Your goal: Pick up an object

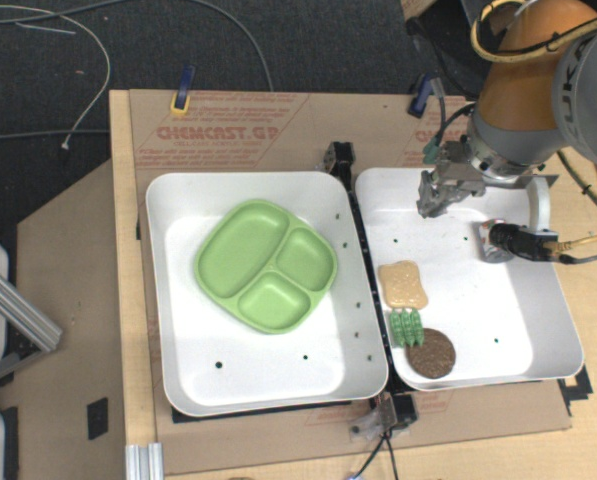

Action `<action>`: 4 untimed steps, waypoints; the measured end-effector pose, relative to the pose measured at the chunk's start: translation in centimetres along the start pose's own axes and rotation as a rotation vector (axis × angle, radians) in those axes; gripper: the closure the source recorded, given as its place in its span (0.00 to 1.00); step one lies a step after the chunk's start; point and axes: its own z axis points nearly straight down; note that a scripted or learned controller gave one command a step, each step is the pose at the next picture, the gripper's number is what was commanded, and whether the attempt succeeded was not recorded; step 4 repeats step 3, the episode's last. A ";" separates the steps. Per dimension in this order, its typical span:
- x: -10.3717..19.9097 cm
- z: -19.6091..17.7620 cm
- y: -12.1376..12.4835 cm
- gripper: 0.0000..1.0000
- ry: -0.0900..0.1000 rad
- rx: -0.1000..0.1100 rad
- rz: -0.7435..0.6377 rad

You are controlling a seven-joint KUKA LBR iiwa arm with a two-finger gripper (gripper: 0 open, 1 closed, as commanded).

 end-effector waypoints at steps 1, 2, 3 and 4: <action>4.9 -1.0 -3.1 1.00 0.000 -0.001 0.000; 10.5 -1.4 -6.0 1.00 0.000 0.000 -0.001; 15.2 -2.2 -8.1 1.00 0.000 0.000 -0.001; 15.2 -2.2 -8.1 1.00 0.000 0.000 -0.001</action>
